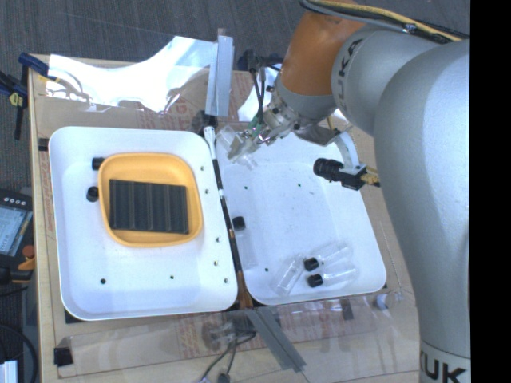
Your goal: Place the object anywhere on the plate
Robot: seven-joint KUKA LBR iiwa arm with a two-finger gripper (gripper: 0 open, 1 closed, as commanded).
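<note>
A yellow plate (150, 199) with a dark ribbed centre lies in the left bin (72, 278). Several clear vials with black caps (318, 268) lie near the front edge of the right bin (287, 206). My gripper (239, 145) hangs over the far left corner of the right bin, close to the divider between the bins. It is well away from the vials and to the right of the plate. Nothing recognisable shows in it.
A small black piece (237, 224) rests at the divider between the bins. A black cylindrical part with an orange tip (342, 173) sticks out over the right bin. Crumpled white sheeting (160, 74) lies behind the bins. The arm's grey body (423, 174) covers the right side.
</note>
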